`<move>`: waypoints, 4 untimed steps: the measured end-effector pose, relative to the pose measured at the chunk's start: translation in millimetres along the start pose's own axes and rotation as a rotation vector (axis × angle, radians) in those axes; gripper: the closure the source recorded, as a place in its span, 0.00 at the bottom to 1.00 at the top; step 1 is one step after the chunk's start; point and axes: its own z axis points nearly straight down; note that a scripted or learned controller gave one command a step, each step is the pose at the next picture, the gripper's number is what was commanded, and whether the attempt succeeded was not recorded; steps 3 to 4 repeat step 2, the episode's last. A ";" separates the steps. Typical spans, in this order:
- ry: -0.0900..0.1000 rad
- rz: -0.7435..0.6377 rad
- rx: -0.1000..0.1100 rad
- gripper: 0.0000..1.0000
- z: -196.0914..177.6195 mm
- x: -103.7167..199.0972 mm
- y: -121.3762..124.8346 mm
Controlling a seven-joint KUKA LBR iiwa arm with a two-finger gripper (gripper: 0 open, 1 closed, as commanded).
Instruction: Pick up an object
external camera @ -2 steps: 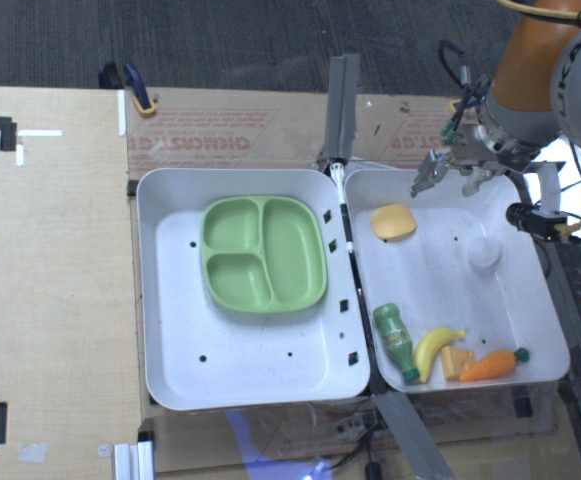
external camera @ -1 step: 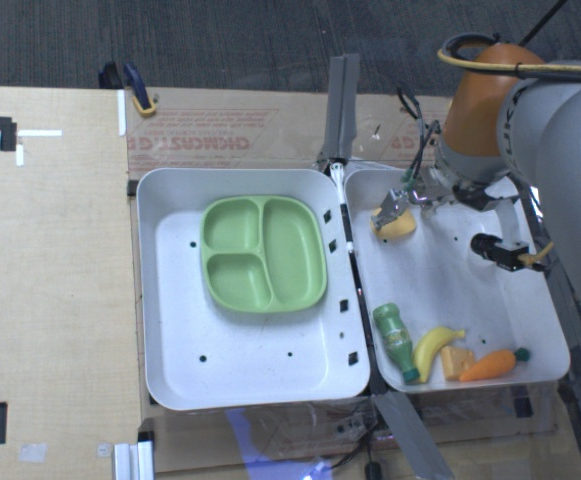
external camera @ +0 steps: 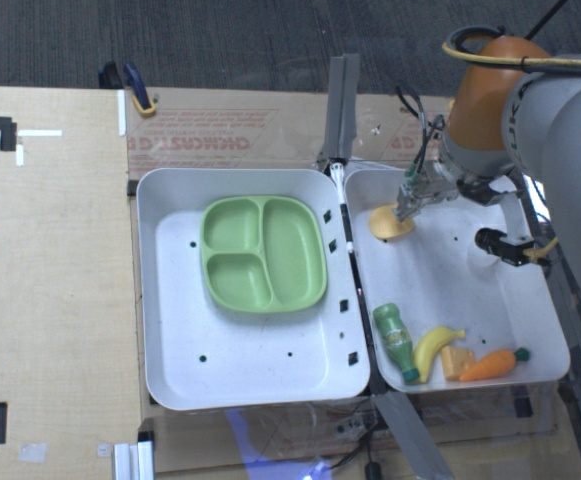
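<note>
My gripper (external camera: 408,206) hangs low over the back left corner of the right bin (external camera: 470,278). Its tip is right at the upper edge of a pale yellow rounded object (external camera: 389,225) on the bin floor; I cannot see whether it holds that object. Along the front of the same bin lie a green bottle (external camera: 394,340), a banana (external camera: 432,349), a small orange block (external camera: 455,362) and a carrot (external camera: 490,364).
The left bin (external camera: 170,308) holds a green divided plate (external camera: 264,253). A grey upright post (external camera: 341,108) stands behind the seam between the bins. A black fitting (external camera: 500,246) juts out by the right bin's right wall. The arm's orange band (external camera: 485,103) is above the bin's back edge.
</note>
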 end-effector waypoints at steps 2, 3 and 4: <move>0.008 -0.195 0.006 0.00 12.8 -6.4 -64.0; 0.008 -0.195 0.006 0.00 12.8 -6.4 -64.0; 0.008 -0.195 0.006 0.00 12.8 -6.4 -64.0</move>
